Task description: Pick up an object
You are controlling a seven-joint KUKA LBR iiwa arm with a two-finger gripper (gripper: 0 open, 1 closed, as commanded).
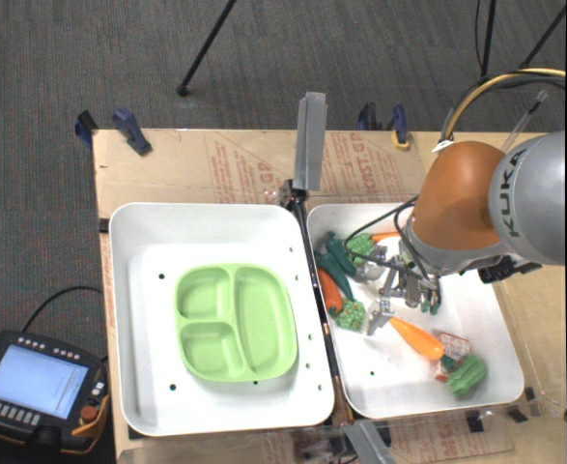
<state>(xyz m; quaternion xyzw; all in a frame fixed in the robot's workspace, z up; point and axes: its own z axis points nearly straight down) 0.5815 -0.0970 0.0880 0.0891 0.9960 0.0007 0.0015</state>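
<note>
— What is it going for in the right bin (500, 351)?

— Most likely the orange carrot (416, 337), lying flat and slanted on the white floor near the bin's middle. The gripper (381, 314) hangs just up and left of the carrot's thin end, its metal tips low over the floor.

— Has it got anything?

— Nothing shows between the fingers. They look a little apart, with bare bin floor under them, and the carrot lies just beside them, not inside.

— So which step is this?

— By my reading, the reach down: the pick is not yet made.

— What else crowds the spot?

— A green leafy toy (351, 313) and a second orange piece (331, 291) sit to the gripper's left by the bin's wall. A small red-and-white packet (452, 343) touches the carrot's thick end, and a green broccoli-like toy (467, 376) lies near the bin's lower right corner. The left bin (128, 259) holds a green divided plate (236, 323), well apart from all this.

— And the next move?

— It calls for shifting the tips right so they straddle the carrot across its narrow width, then closing before lifting.
</note>
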